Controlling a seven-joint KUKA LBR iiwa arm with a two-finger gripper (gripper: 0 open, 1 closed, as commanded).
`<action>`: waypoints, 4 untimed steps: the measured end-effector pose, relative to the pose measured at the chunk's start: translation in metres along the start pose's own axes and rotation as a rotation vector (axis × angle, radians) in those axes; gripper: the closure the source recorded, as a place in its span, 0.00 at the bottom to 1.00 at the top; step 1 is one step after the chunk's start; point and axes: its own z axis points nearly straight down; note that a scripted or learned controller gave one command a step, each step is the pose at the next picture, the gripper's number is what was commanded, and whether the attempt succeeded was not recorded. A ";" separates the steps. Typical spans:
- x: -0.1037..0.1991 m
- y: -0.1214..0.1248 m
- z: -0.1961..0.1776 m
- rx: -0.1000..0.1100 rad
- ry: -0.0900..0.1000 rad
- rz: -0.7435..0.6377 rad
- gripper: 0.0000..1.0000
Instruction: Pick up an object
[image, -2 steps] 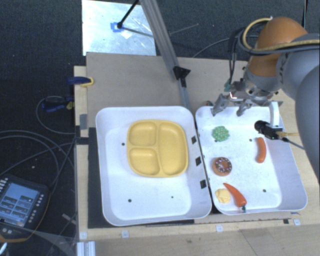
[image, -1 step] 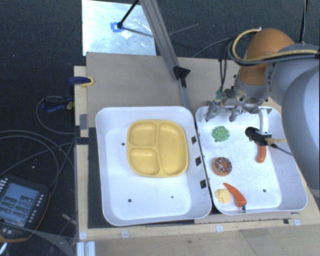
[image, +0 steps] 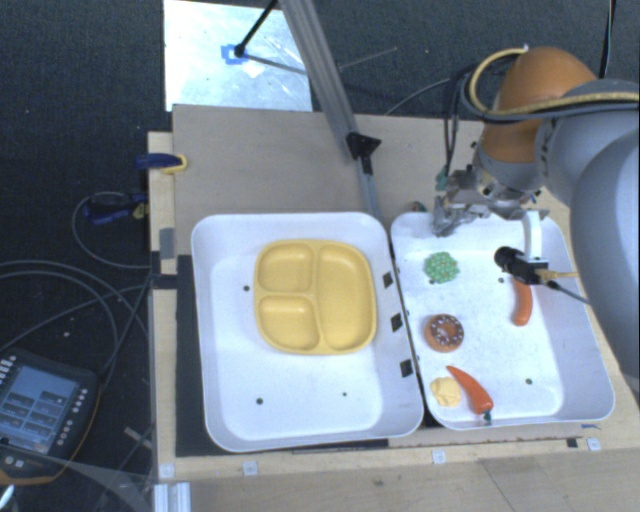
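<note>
Arm (image: 590, 150) hangs over the right bin (image: 560, 390), gripper (image: 448, 222) at its far edge, can't tell if it's open or clenched. Likely target is the green thing (image: 441, 267) just beside it; a sloppy drop could clip that edge or knock it away

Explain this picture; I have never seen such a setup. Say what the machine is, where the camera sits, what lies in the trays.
One camera looks down at a slant from above the bench. The grey arm with an orange band is a robot, reaching in from the right; its claw hangs over the right bin's far edge, with nothing seen in it. That bin holds a green lump, a doughnut, an orange stick, a red pepper and a pale yellow piece. The left bin holds a yellow divided plate.
</note>
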 end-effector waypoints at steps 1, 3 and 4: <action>0.002 -0.007 -0.058 -0.003 0.001 0.004 1.00; 0.063 -0.018 -0.099 0.004 0.004 -0.003 1.00; 0.108 -0.042 -0.105 0.006 0.004 -0.002 1.00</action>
